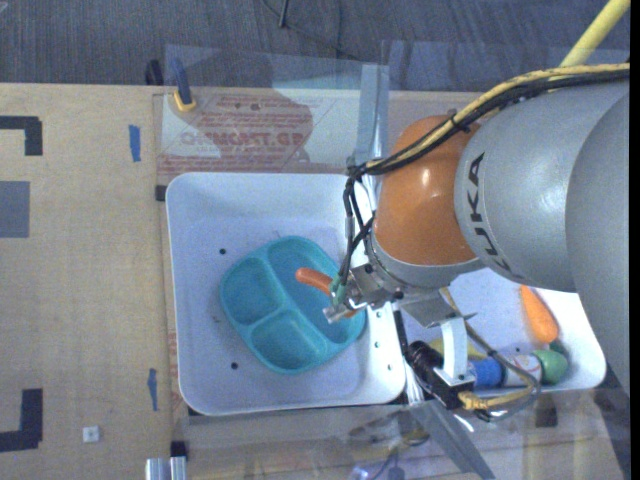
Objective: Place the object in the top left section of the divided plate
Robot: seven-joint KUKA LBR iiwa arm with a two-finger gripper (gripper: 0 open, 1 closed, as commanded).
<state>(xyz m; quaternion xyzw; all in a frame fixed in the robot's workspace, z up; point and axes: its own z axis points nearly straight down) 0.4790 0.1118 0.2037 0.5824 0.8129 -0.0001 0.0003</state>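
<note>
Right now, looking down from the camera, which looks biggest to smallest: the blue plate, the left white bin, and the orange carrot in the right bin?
1. left white bin
2. blue plate
3. orange carrot

Grey arm [545, 183] reaches in from the right, orange band [425, 203] bent downward, gripper [342, 303] low at its tip, pointing left.

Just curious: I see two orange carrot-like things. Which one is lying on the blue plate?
The small orange piece in the left bin, lying on the teal divided plate beside the arm's wrist. The other carrot lies in the right bin, off any plate.
</note>
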